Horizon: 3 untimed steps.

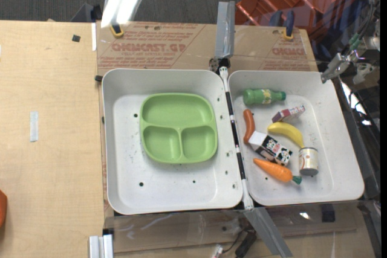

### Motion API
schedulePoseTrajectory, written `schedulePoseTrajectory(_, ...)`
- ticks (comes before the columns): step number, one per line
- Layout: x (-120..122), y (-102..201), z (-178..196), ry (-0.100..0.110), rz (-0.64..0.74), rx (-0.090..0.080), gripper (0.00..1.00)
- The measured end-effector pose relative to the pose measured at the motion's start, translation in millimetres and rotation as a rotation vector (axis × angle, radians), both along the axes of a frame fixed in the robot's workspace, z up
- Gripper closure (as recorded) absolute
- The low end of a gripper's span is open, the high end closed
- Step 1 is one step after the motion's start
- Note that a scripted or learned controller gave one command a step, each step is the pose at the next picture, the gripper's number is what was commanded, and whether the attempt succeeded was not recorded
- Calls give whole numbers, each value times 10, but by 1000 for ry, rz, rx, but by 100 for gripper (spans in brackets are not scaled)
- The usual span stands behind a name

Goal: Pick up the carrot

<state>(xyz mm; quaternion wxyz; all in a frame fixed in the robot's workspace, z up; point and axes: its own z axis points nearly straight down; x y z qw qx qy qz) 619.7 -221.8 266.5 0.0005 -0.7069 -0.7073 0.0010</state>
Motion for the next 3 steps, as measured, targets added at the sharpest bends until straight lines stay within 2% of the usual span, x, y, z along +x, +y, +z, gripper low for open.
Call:
schedulePoseTrajectory(1,-313,716,-1585,-2,-138,0,0)
schedulePoseTrajectory(2,-942,1264,-1678,-17,-7,-2,0)
schedulePoseTrajectory(3,-1177,1164,-1679,-21,-45,-3,0)
